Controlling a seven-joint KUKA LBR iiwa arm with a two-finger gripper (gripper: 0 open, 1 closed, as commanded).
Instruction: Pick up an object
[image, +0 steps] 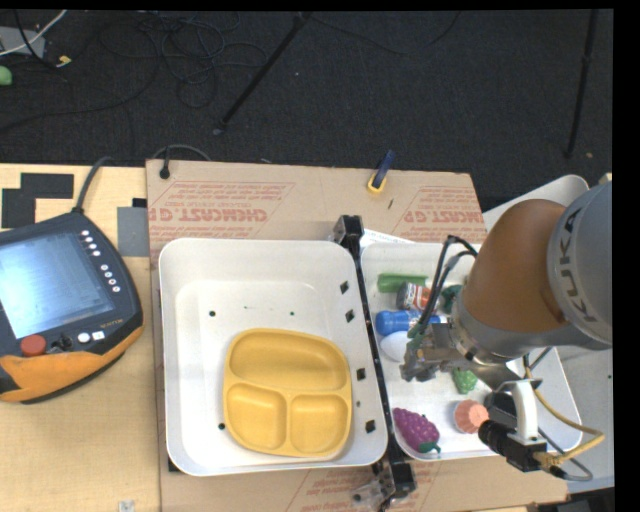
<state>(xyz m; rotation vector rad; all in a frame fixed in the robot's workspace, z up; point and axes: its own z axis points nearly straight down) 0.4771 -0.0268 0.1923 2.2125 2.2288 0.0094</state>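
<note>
KUKA arm (530, 280) reached in from right, grey w/ orange band above wrist, wrist bent downward, gripper (422, 362) pointed down-left, low over right bin

Even overhead light; bkgd dark; sharp

Grey arm (590, 270), broad orange band (515, 265) (KUKA lettering on grey), black cables along wrist.

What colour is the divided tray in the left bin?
Yellow. The divided tray shows clearly in the camera view, lying in the left bin.
</note>
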